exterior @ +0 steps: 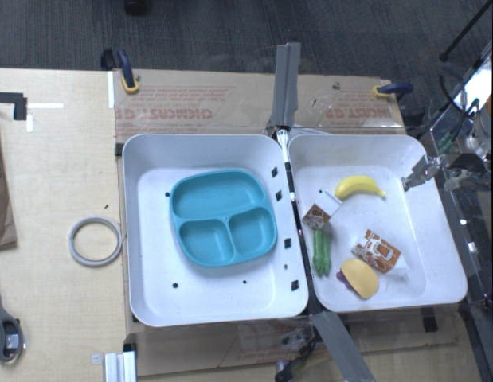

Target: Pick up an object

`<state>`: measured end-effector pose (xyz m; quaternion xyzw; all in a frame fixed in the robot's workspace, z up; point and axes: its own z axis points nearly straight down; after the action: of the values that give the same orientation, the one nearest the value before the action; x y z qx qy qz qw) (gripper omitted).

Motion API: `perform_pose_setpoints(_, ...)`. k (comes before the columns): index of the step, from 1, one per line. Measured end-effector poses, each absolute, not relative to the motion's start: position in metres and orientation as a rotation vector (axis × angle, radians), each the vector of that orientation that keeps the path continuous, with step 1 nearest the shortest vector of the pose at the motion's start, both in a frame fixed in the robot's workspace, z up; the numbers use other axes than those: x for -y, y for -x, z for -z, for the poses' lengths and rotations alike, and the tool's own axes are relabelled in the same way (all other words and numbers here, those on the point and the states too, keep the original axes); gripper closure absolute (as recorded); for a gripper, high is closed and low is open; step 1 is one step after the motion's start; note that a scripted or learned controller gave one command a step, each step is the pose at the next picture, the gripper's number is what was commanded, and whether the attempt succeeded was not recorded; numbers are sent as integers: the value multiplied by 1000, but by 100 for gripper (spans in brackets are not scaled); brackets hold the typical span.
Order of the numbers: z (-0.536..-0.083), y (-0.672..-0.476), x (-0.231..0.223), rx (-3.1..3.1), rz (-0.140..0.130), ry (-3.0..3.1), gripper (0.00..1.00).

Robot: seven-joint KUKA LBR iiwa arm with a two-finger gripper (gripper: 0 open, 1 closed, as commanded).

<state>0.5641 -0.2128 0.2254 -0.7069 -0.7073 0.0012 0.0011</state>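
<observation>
Right bin (437, 289): 1 banana (360, 187), 2 packets, 1 bean pod (321, 250).

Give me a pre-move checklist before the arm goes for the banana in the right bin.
1. Banana visible and unobstructed near the right bin's far side: ok.
2. Banana apart from the green vegetable and the snack packet: ok.
3. Gripper placed above the right bin, at its far right corner beside the banana: ok.
4. Finger opening: cannot tell.
5. Nothing seen held at the gripper: ok.
6. Blue divided tray lies in the left bin, off the path: ok.
</observation>
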Motion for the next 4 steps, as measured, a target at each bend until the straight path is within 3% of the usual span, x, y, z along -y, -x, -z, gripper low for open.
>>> perform_pose_setpoints(1, -287, -553, 187, 2057, -5, 2373, 0)
perform_pose_setpoints(2, -150, -565, 144, 1935, -7, 2470, 0)
perform_pose_setpoints(3, -93, -658, 129, 1870, -5, 2523, 0)
perform_pose_setpoints(4, -91, -642, 109, 2354, -3, 2078, 0)
